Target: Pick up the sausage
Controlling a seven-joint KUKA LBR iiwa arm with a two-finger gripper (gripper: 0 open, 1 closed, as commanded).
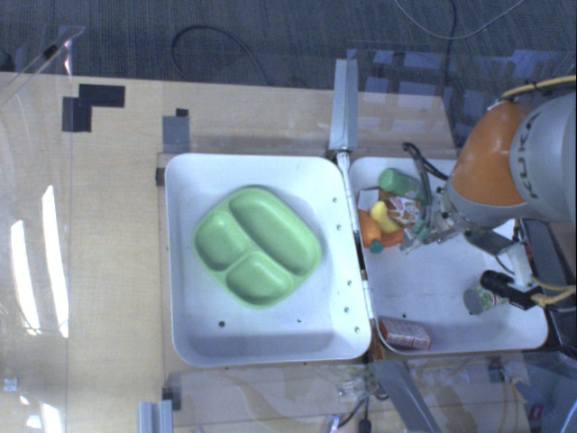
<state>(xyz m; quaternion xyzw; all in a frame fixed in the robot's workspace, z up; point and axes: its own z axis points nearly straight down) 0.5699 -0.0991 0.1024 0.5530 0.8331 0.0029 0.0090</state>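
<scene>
Green divided plate [259,244] sat in left bin [194,332]. Arm [505,165] reached into right bin [433,287] over toy food pile [389,213]; sausage [406,335] lay near front edge.

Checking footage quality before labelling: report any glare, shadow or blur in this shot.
Camera view: white glare streaks on the clear panel at left; soft shadow under the green plate and along the left bin's near wall; the arm shades the right bin; the tool and the toys by it look blurred.
</scene>
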